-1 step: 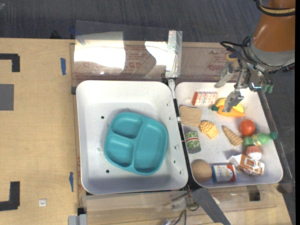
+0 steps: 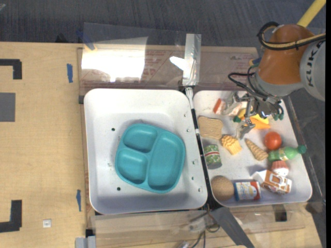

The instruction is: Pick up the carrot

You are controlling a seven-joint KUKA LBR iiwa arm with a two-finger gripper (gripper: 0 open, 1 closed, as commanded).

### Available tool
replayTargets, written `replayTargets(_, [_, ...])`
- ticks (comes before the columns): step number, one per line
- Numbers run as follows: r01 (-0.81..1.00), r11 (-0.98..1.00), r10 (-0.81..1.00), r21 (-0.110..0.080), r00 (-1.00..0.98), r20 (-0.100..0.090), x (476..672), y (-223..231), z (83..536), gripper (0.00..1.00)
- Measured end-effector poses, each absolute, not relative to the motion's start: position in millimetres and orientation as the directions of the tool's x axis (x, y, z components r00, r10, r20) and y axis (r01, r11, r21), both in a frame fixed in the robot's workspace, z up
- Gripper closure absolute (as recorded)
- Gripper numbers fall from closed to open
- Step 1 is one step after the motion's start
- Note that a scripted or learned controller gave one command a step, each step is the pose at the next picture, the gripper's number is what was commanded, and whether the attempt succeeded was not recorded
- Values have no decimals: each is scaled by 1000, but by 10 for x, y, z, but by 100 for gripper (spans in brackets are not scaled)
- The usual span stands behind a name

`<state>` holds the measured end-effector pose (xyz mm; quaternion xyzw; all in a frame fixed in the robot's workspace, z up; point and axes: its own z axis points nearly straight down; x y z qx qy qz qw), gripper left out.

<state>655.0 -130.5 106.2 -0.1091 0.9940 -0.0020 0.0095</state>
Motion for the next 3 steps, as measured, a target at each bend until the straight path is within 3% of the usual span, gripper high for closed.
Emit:
replayTargets(1, [-172, 985, -172, 3, -985, 17, 6643, -1307, 891, 0])
replayTargets(2, [-171, 985, -171, -4, -985, -16, 6713, -1289, 1039, 100])
replayTargets(3, [53, 999, 53, -1, -999, -9, 6324, -1756, 894, 100])
